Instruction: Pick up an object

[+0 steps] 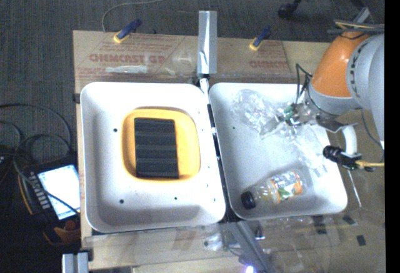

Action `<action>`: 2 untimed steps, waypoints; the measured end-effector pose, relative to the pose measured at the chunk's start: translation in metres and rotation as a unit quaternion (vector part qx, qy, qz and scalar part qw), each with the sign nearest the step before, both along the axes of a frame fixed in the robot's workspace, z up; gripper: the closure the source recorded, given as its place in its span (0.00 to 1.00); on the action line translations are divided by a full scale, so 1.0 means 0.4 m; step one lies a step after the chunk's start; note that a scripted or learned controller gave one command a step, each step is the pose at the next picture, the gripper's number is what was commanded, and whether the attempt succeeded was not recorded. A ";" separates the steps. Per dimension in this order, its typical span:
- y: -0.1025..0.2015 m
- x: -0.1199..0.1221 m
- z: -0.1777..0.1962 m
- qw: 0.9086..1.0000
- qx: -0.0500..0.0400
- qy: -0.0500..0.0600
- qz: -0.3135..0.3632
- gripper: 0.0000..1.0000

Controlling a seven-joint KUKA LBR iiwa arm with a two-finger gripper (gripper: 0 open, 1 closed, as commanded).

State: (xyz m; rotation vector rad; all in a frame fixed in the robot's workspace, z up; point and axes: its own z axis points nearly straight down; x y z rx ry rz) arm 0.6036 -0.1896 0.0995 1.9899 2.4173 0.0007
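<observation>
The bottle point(274, 188) lies near the right bin's point(231, 140) front edge, its long axis running along that edge, cap toward the bins' shared wall. The claw point(294, 112) hangs over crumpled clear plastic point(256, 109) nearer the bin's back; whether it is released or clenched I cannot tell.

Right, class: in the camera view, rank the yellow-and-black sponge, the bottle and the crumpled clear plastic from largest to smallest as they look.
1. Yellow-and-black sponge
2. Crumpled clear plastic, though its see-through edges are hard to trace
3. Bottle
</observation>
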 end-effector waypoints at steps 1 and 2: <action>-0.040 0.083 0.168 1.000 0.002 0.004 -0.026 1.00; -0.041 0.082 0.189 1.000 0.000 0.005 -0.026 1.00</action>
